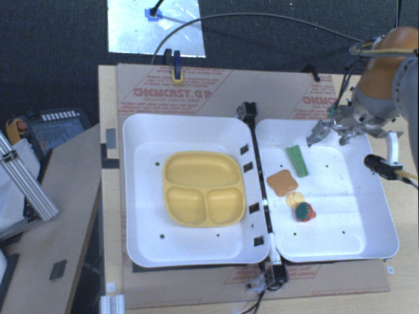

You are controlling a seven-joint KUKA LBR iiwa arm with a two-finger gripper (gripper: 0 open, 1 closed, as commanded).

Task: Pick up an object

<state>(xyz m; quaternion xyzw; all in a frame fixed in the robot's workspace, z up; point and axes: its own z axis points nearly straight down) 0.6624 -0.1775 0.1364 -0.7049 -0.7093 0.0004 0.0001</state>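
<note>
In the right bin lie a green bar, a flat orange-brown piece, a small yellow piece and a small round green and red thing. They sit close together near the bin's left side. My gripper hovers over the back of the right bin, up and to the right of the green bar. It is open, with nothing between its fingers.
The left bin holds a yellow divided tray. A black divider with clips runs between the two bins. The right half of the right bin is bare white floor.
</note>
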